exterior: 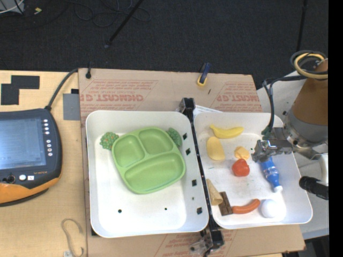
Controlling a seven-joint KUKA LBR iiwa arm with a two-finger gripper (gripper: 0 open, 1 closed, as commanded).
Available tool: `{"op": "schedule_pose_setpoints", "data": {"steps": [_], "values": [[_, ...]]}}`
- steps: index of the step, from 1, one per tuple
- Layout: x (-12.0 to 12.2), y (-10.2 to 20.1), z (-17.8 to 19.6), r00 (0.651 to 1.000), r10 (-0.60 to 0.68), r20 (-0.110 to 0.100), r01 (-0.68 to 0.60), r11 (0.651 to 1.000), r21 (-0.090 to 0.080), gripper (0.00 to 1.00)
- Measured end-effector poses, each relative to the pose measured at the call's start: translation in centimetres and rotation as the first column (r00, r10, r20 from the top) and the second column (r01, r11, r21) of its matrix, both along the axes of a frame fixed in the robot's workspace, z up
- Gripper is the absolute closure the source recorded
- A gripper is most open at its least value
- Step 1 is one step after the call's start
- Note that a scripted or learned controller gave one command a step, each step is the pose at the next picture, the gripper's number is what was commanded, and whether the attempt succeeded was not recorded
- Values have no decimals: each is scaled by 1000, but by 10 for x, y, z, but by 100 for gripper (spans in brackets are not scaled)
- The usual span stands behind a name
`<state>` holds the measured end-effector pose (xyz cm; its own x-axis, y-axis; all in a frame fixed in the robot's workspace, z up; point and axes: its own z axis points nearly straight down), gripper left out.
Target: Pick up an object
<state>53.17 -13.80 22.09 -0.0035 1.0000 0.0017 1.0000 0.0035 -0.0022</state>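
Note:
The right bin holds several small objects. A yellow banana lies at its far side, with a pale yellow piece and a small orange-yellow block below it. A red fruit sits mid-bin. A blue bottle lies at a slant on the right. Near the front are a white egg, an orange sausage and a brown wooden piece. My gripper hangs low over the bottle's upper end, just right of the orange-yellow block.
The left bin carries a green divided plate. A black divider runs between the bins. A tablet-like pendant lies at the bench's left. The grey and orange arm stands over the right bin's right rim.

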Motion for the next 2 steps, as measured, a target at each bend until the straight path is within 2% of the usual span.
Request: {"op": "schedule_pose_setpoints", "data": {"steps": [1,2], "values": [[14,62,6,1000,2,0,-2,1000,1,100],[33,107,-3,1000,0,0,0,1000,-1,100]]}}
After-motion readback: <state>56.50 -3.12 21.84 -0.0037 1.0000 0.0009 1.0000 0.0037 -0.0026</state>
